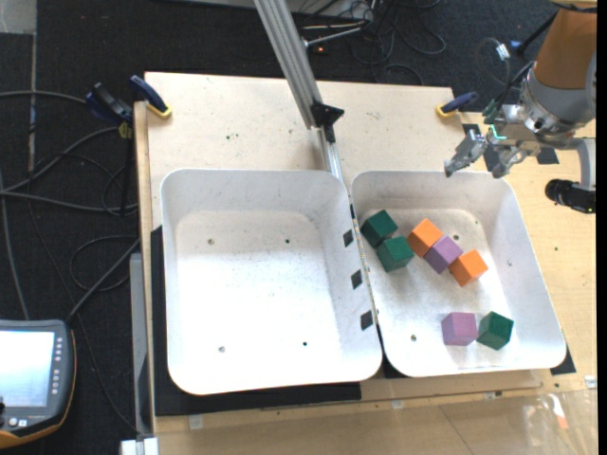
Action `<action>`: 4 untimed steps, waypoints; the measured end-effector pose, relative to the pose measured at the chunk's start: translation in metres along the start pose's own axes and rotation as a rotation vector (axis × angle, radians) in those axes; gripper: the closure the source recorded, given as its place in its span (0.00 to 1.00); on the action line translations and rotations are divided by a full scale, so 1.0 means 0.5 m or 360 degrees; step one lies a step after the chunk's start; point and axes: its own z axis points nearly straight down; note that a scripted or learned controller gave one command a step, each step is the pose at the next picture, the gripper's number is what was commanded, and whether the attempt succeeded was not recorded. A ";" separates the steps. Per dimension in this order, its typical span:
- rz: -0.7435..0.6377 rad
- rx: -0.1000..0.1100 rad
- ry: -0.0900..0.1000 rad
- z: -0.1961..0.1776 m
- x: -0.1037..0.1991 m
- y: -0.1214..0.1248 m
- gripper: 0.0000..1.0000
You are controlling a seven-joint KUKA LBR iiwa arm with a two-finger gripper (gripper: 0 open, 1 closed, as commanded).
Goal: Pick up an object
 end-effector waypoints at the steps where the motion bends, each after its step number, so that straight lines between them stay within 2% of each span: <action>1: -0.0003 -0.0005 -0.0003 -0.005 0.000 0.002 0.00; 2: 0.0005 0.0001 -0.0002 0.094 -0.010 -0.014 0.00; 3: -0.0003 0.0002 0.0000 0.205 0.001 0.003 0.00; 4: -0.0003 -0.0002 -0.0002 0.279 0.003 0.003 0.00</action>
